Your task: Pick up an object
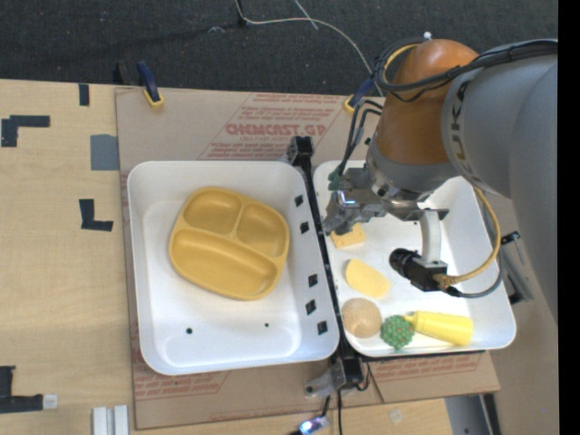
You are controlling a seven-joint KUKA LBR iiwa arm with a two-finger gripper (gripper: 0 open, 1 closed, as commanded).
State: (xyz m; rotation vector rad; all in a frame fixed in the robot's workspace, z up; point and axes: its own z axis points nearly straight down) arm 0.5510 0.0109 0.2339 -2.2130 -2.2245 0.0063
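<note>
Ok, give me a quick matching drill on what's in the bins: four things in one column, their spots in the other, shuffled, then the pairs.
Things:
1. tray
2. broccoli
3. corn
4. cheese

Places:
A. right bin, near edge, furthest right of the food
B. left bin, lying flat
C. right bin, just below the gripper
D. right bin, near edge, between the tan ball and the corn

Pairs: 1-B, 2-D, 3-A, 4-C

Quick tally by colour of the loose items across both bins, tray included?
Yellow: 4: divided tray, block under the end effector, oval slice, corn cob
Tan: 1: round ball
Green: 1: broccoli
Total: 6
</note>
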